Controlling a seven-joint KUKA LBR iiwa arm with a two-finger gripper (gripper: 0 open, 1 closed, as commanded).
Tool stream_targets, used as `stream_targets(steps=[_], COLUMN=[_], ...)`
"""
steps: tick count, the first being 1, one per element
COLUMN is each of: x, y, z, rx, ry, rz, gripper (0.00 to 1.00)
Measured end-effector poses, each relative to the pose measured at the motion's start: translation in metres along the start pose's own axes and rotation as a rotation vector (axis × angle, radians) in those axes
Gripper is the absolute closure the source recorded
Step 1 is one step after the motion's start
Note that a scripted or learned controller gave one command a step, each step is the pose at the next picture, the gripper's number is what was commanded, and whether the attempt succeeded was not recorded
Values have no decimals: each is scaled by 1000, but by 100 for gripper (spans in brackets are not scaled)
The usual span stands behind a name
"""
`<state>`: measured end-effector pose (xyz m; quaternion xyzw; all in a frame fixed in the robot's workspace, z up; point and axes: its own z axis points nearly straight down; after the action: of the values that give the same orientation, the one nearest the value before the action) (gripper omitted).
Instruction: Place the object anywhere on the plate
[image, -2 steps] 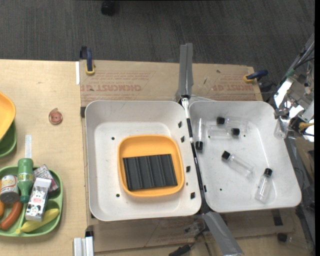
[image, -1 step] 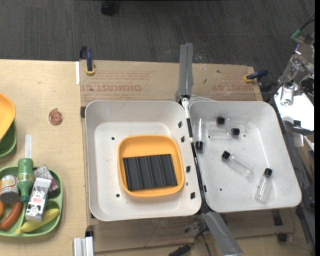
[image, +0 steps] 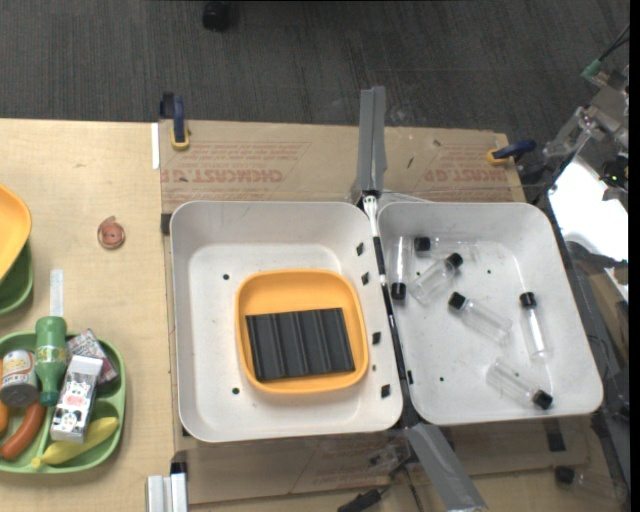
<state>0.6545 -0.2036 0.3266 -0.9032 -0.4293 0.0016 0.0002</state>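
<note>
The single camera sat high above the tabletop (image: 80, 170) and looked down at a slant, far enough back to take in both bins whole. The left bin (image: 200, 400), with its plate (image: 300, 285), lay near the frame's centre; the right bin (image: 570, 370) reached toward the right edge. Dark floor (image: 300, 50) crossed the top of the frame, beyond the tabletop's far edge. A green tray (image: 110, 440) was cut off at the lower left.
</note>
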Motion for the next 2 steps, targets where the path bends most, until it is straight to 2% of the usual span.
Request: stream_targets(steps=[1,2], x=[-13,-27], y=[4,-16], z=[-114,-113], rx=[0,1], ry=[0,0], rz=[-124,-301], gripper=[0,0])
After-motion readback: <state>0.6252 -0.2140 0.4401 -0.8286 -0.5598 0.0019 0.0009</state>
